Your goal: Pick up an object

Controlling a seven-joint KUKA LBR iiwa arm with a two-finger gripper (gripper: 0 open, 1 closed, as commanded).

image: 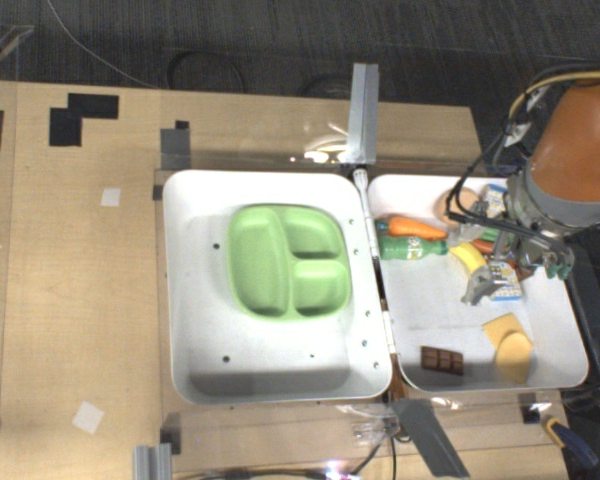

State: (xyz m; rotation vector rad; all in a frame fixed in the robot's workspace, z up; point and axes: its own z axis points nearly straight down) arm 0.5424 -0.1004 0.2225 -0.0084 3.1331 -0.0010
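A: What's on the bench?

B: 2 white bins side by side. The left bin has a green divided plate in its middle, with 3 compartments.

A: And the right bin?

B: A carrot lies by the inner wall with a green bottle just below it. A banana sits near the middle, a chocolate bar near the front edge, and a yellow sponge block in the front right corner.

A: Where's the arm?

B: It hangs over the right bin's far right side. The gripper is low, just below the banana and beside a small blue and white package.

A: Is the claw clenched on anything?

B: I cannot tell; clutter hides it.
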